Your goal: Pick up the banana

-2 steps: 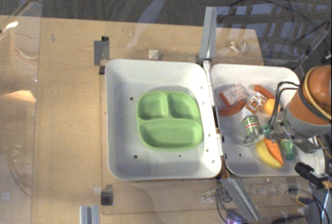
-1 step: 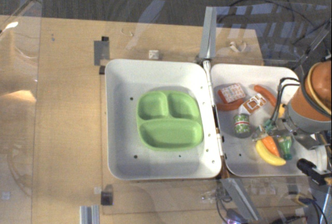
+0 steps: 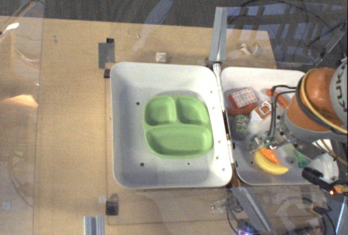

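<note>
The bench (image 3: 65, 119) is the largest thing, pale wood, carrying 2 shallow white bins side by side. The left bin (image 3: 128, 119) holds a green divided tray (image 3: 177, 126) with 3 compartments, sitting near its centre. The right bin (image 3: 244, 171) lies at 3 o'clock from the left one, their rims touching along a grey divider rail (image 3: 219, 38) that runs off toward 12 o'clock.

The arm (image 3: 318, 103) enters from 3 o'clock, its orange band and grey housing covering much of the right bin's far half. The gripper (image 3: 268, 144) hangs low over the bin's clutter; whether it is clenched or released cannot be told from here.

The banana (image 3: 270, 164) lies in the right bin toward 6 o'clock, curved, yellow, just below the gripper. An orange piece (image 3: 268, 154) rests against its upper edge, between it and the gripper. A red packet (image 3: 242, 99) lies at 11 o'clock from the banana, a grey-green can (image 3: 240, 126) at 10 o'clock, and a small green item (image 3: 301, 161) at 3 o'clock.
</note>
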